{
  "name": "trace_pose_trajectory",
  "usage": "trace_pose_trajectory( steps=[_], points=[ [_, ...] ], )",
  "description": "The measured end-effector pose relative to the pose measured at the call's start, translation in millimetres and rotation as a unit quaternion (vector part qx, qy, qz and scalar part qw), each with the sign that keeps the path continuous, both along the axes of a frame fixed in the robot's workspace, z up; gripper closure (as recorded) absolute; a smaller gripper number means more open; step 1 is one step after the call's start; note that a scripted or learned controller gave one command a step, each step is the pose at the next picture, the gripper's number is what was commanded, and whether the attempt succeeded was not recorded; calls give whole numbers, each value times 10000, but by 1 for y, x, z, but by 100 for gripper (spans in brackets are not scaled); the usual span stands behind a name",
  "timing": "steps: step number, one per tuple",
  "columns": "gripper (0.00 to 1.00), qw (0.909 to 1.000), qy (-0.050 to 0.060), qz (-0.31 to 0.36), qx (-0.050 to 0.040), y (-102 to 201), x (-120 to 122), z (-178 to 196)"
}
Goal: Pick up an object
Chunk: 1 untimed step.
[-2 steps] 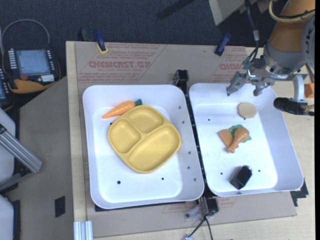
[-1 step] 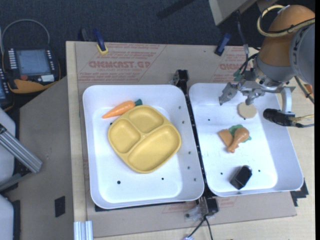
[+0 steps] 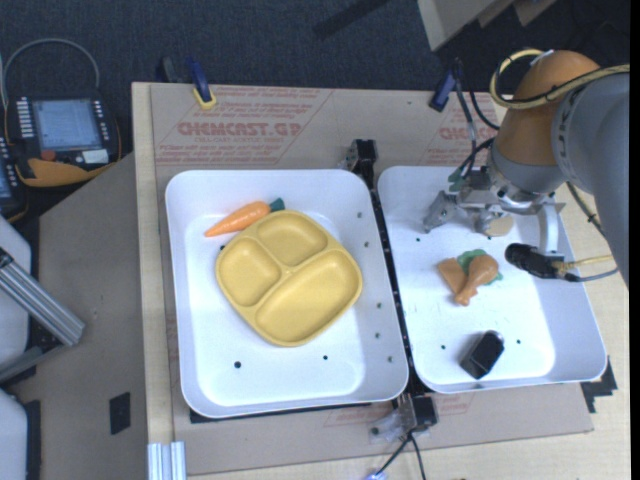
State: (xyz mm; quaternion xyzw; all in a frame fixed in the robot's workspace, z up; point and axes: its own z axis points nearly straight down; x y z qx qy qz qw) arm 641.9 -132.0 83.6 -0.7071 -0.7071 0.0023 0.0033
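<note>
Nearest me, in the right bin [image 3: 560,363], I see a small black block [image 3: 483,354] lying near the bin's front edge, tilted on a diagonal. A little further in, around the bin's middle, lies a tan toy drumstick [image 3: 470,275] with a green scrap at its upper end; it touches nothing else. Just right of it a black cable end [image 3: 530,260] hangs over the bin toward the right edge.

In the left bin [image 3: 190,298] a yellow divided plate [image 3: 289,278] with three compartments sits across the middle, turned at an angle. Touching its far left rim, an orange toy carrot [image 3: 238,218] with a green top lies slanted toward the bin's far left corner.

At the far edge of the right bin I have the gripper [image 3: 487,211], hanging below the orange band of the arm [image 3: 550,108]. It sits above the bin floor, well apart from the drumstick and the block. From this angle I cannot tell how its fingers stand, and I see nothing held in it.
</note>
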Motion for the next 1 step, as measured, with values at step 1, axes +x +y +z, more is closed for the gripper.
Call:
trace_pose_trajectory(
  steps=[1],
  points=[
    [100,10000,-49,0,-10,0,3,16]
  ],
)
